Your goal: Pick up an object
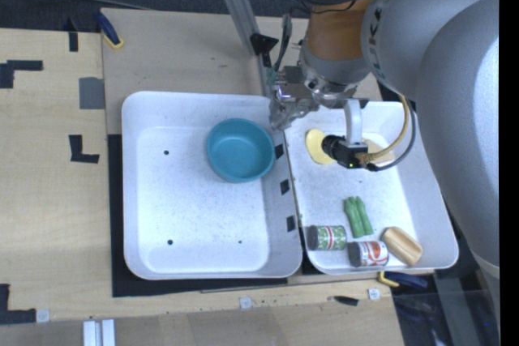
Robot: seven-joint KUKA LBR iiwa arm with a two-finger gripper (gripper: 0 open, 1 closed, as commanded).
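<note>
Pale wooden worktop (49, 198) marked with scraps of black tape carries two shallow white bins side by side. At the left, the left bin (162, 255) holds one thing, a round blue bowl (240, 150), sitting upright toward its back right corner. Just right of the bowl's rim, over the seam between the bins, hangs the claw (280, 113); how far open it is cannot be told, and nothing shows in its grip. Further right, the right bin (405, 190) holds a yellow piece (316, 146) near the back, then a green pod (357, 216), a green-labelled can (327, 237), a red-and-white can (369, 254) and a tan loaf-shaped piece (401, 245) along the front. The bowl, nearest the claw, seems the likely pick: probably light, stiff, smooth plastic, too wide to span, best pinched across its thin near rim wall.
</note>
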